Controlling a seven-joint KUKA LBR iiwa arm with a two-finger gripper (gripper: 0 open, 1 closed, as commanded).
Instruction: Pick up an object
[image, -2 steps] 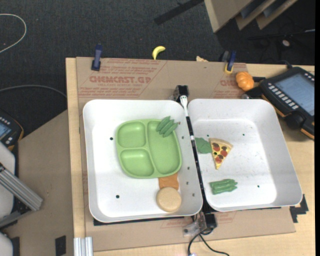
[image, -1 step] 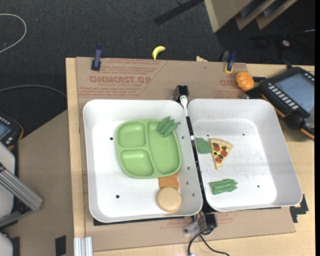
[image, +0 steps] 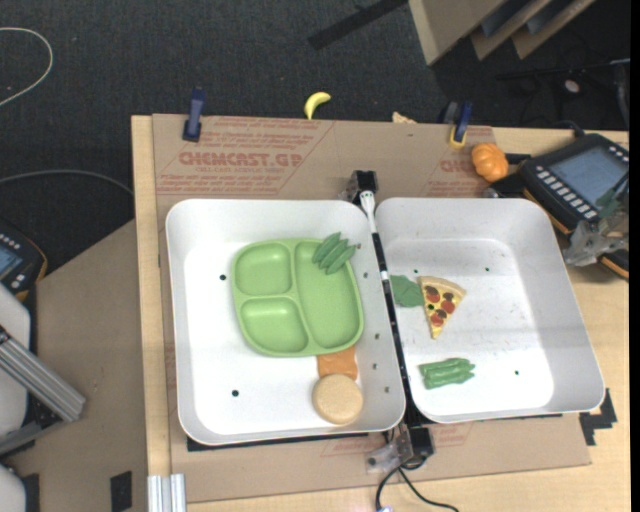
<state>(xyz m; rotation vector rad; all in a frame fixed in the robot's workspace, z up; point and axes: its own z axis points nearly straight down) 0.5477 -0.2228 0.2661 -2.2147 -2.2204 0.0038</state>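
With the gripper's state impossible to tell, the pizza slice (image: 439, 304) lies apart in the right bin (image: 560, 330), so a straight-down grasp there looks cleanest.

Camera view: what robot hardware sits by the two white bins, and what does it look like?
Beyond the far corner of the shallow white right bin lies a black handheld control pendant with a pale blue-grey screen and a row of small buttons.
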